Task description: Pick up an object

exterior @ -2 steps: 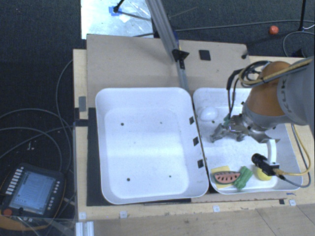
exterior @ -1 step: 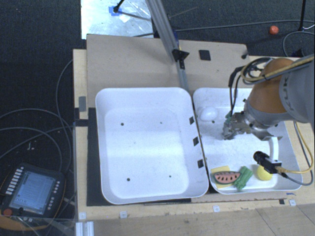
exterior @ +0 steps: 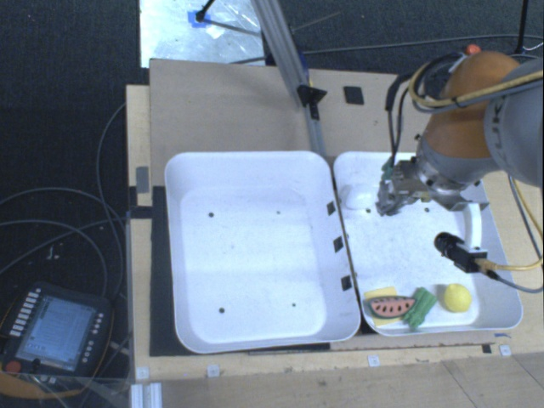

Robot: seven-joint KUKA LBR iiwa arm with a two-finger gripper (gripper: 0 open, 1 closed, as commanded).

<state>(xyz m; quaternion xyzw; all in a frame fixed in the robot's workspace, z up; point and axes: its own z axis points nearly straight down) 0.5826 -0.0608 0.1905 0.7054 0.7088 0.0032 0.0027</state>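
The right bin (exterior: 501, 308) holds a watermelon slice (exterior: 389, 305), a green piece (exterior: 420, 306) leaning against it, and a yellow lemon (exterior: 457, 297), all along its near edge. A pale white object (exterior: 356, 199) lies near the bin's far left corner. My gripper (exterior: 389, 201) hangs low over that far part of the bin, just right of the white object and well away from the fruit. Nothing shows in its grasp.
The left bin (exterior: 246, 245) sits beside the right one, with black clips (exterior: 338, 243) along the shared rim. A slanted metal pole (exterior: 285, 45) rises behind the bins. A black connector with a yellow cable (exterior: 457, 252) hangs off the arm over the right bin.
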